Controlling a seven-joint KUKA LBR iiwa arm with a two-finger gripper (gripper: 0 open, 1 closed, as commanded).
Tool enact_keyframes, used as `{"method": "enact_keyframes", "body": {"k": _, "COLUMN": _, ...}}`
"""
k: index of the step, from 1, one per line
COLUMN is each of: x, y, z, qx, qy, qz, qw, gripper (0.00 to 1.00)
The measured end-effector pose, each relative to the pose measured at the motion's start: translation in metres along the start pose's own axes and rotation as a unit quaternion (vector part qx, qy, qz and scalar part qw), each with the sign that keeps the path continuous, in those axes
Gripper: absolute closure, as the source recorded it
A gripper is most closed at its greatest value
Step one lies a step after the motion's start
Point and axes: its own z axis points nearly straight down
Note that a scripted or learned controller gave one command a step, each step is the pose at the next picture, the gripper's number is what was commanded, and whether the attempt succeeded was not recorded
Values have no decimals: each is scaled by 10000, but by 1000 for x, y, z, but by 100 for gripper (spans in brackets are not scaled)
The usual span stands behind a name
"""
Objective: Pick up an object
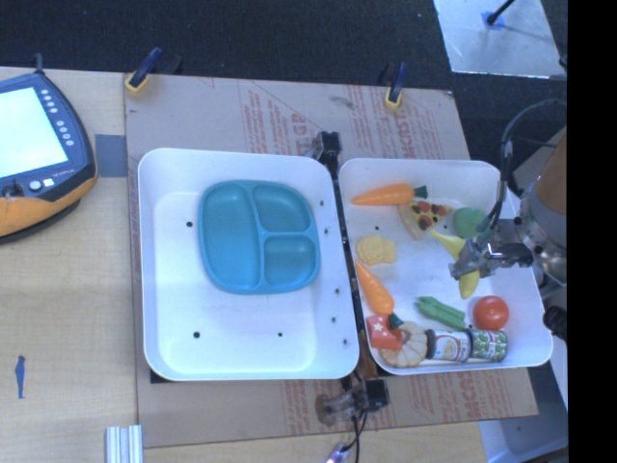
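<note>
1. Camera view looks down on a pale wooden desk (67,307) overlaid with a brown cardboard sheet (289,114) printed with faint red lettering; near its front edge a small black clamp (357,394) sits between the bins.
2. Nearest in the right bin (424,365), along its front wall, lie a labelled bottle (468,345) on its side, a round tan shell-like piece (405,345) and a red toy piece (382,334) touching it; what the red piece is cannot be made out.
3. Just behind are a glossy red tomato (491,312), a green pod (441,310) and an orange carrot (374,287).
4. Mid-bin, the tool (479,258) hangs over a yellow banana-like piece (467,280); whether its tips are apart or together cannot be told, as they blur into the toy.
5. Left bin (164,355) holds a smooth teal divided plate (258,236) with three compartments.
6. Farther back lie a pale yellow ridged piece (376,251), a pizza slice (424,217), a green rounded item (469,221) and a second carrot (386,196).
7. At the far desk edge stand two blue-and-yellow clamps (143,70), and a control pendant (39,157), orange-rimmed, is cut off at the left.
8. Beyond is dark carpet (241,17) with a grey floor plate (496,22).
</note>
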Motion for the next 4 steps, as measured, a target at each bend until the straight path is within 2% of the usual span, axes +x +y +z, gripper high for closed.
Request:
{"method": "enact_keyframes", "body": {"k": 1, "x": 61, "y": -13, "z": -34, "qx": -8, "qy": 0, "qz": 11, "qw": 10000, "gripper": 100}}
{"method": "enact_keyframes", "body": {"k": 2, "x": 74, "y": -13, "z": -35, "qx": -4, "qy": -4, "qz": 2, "qw": 10000, "gripper": 100}}
{"method": "enact_keyframes", "body": {"k": 3, "x": 48, "y": -14, "z": -57, "qx": -8, "qy": -2, "qz": 23, "qw": 10000, "gripper": 100}}
{"method": "enact_keyframes", "body": {"k": 4, "x": 79, "y": -13, "z": -50, "qx": -1, "qy": -3, "qz": 8, "qw": 10000, "gripper": 100}}
